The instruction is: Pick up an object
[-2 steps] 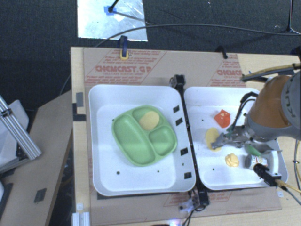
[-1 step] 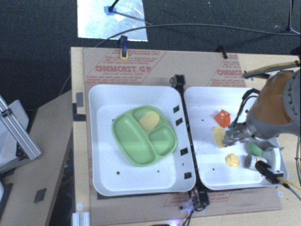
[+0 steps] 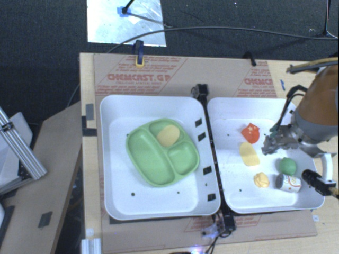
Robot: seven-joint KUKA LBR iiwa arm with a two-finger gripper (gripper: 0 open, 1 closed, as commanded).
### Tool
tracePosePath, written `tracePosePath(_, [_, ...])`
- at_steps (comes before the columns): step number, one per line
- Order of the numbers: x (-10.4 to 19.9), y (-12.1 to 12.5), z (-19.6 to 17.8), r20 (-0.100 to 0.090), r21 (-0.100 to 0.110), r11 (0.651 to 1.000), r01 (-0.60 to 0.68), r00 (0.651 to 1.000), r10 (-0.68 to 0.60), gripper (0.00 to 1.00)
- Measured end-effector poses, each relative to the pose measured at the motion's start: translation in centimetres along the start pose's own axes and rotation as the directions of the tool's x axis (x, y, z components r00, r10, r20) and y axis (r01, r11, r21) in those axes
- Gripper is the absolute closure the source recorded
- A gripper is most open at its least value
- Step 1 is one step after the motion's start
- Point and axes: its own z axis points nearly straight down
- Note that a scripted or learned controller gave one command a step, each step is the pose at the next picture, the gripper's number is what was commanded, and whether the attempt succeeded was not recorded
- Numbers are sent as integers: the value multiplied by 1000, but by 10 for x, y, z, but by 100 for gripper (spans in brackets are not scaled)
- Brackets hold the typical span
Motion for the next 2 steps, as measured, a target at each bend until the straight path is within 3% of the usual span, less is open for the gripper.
tracePosePath(2, [7, 0, -101, 0, -1, 1000, 2, 1000, -2, 100])
